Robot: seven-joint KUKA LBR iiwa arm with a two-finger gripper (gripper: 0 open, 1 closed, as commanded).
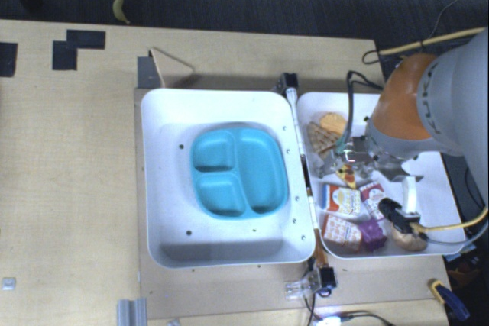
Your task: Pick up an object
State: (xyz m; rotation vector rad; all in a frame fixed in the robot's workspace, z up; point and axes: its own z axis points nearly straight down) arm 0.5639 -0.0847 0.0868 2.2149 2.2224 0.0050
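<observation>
The right bin (435, 187) holds a jumble of small things. A tan round item (331, 121) and a brownish packet (320, 138) lie at its far left. A white and red carton (345, 200) sits in the middle, with a red-brown packet (341, 232) and a purple block (373, 234) along the front wall. My gripper (347, 158) hangs low over the bin's left half, just above the carton and beside the brownish packet. The wrist hides what lies directly under it.
The left bin (164, 126) holds a blue divided tray (238, 170). A brown lump (413, 242) lies at the right bin's front right corner, and a white piece (410, 193) rests near the wrist. The grey arm with its orange band (405, 107) covers the right bin's far side.
</observation>
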